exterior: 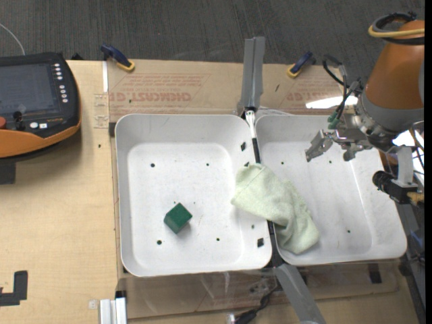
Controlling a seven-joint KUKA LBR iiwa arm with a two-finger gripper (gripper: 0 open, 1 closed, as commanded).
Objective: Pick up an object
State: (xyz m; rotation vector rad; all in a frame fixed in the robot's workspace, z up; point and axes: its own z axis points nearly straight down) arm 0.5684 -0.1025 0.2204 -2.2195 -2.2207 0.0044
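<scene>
A small green cube (178, 218) lies in the left bin (135, 181), toward its front. A pale green cloth (277, 206) is draped over the divide between the two bins, most of it in the right bin (364, 228). My gripper (332, 147) hangs over the back of the right bin, up and to the right of the cloth. Its fingers are spread apart with nothing between them.
A teach pendant (34, 103) rests on the bench at the far left. Blue-and-orange clamps (118, 57) (300, 64) hold the cardboard along the back edge. A grey post (253, 73) rises between the bins at the back.
</scene>
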